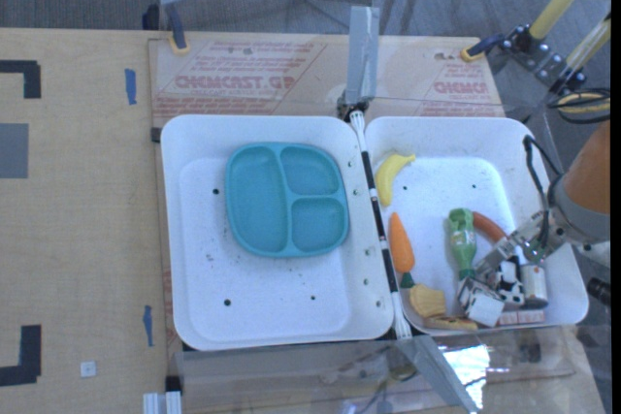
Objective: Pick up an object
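1. A pale wooden bench is seen from above, grey carpet along the top of the frame; two white bins are set side by side at centre.
2. Red lettering, partly legible as "CHEMCAST GP", is printed on the cardboard sheet behind the bins.
3. A teal divided plate is laid flat in the left bin.
4. In the right bin, a yellow banana, an orange carrot and a green toy are scattered.
5. The gripper is lowered into the lower right clutter, beside a black-and-white object; whether anything is gripped cannot be told.
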